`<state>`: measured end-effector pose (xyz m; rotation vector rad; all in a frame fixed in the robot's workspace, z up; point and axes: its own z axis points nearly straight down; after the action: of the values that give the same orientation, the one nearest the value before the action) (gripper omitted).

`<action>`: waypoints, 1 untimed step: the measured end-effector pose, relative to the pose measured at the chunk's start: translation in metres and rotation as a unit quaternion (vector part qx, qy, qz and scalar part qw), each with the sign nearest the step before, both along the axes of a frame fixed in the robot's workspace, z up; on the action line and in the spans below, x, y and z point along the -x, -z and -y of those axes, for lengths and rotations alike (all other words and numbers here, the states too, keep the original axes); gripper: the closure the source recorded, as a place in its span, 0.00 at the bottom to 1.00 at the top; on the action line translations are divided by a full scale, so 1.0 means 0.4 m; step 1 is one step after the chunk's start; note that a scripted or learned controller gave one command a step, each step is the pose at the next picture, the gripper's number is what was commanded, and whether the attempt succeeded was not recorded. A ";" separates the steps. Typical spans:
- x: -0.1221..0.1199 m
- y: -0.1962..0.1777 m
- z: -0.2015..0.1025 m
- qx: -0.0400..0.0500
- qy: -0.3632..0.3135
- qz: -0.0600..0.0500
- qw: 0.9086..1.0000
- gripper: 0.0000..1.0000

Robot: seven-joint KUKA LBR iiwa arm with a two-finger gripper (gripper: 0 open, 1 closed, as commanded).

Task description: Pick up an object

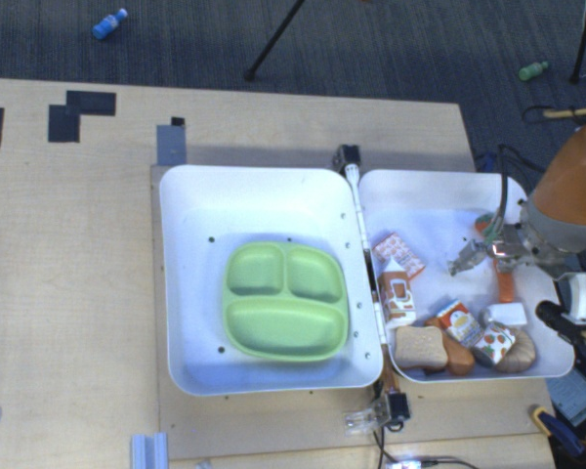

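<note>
Gripper (pixel 466 258) sits low in the right bin (pixel 425 189), over bare floor just right of the pink-and-white packet (pixel 398 252); can't tell its state at this resolution. Nothing visibly in it.

Risks as I see them: closing here likely grabs air. Targets lie along the near wall: bread slice (pixel 420 348), small cartons (pixel 459 320), all touching. A descent there could catch two items or shove them against the wall. Green tray (pixel 285 301) in the left bin (pixel 190 262) isn't involved.

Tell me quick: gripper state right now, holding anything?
Gripper: over the right bin, above bare floor near the packets; open or closed cannot be told, and nothing is visibly held.
</note>
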<state>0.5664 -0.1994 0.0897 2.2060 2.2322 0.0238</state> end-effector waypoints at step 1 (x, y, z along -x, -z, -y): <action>-0.198 -0.139 0.015 0.005 0.003 -0.003 1.000 0.00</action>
<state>0.6456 -0.2054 0.1452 2.2101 2.2247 0.0051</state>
